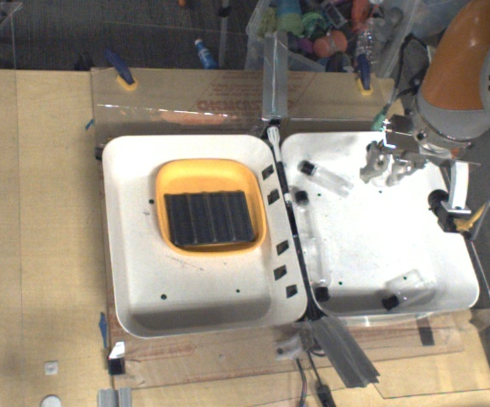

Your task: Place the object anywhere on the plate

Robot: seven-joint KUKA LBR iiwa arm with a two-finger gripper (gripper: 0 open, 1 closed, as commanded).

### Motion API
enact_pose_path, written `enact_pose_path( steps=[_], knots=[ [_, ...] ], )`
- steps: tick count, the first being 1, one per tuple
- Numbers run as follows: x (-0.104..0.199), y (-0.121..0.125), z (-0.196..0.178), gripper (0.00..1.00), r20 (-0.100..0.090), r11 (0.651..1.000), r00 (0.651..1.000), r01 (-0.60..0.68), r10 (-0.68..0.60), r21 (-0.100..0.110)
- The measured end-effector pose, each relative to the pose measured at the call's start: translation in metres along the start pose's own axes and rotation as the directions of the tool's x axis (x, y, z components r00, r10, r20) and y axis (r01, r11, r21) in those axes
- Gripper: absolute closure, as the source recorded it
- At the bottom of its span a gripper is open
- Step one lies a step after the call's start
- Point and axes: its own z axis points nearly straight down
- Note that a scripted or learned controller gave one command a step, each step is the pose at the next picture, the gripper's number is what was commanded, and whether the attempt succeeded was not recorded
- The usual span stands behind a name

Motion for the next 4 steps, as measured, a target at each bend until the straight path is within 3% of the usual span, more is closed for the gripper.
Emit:
enact_pose_path(
  steps=[1,2,3,4],
  knots=[
    [0.026,0.052,0.025,1.0,0.0,0.997,0.997,0.081,-0.081,-0.003],
    [0.042,0.049,-0.001,1.0,0.001,0.977,0.977,0.212,-0.212,-0.006],
    [0.064,0.045,-0.001,1.0,-0.001,0.877,0.877,0.48,-0.48,-0.002],
    [0.064,0.045,-0.001,0.0,-0.001,0.877,0.877,0.48,-0.48,-0.002]
  ],
)
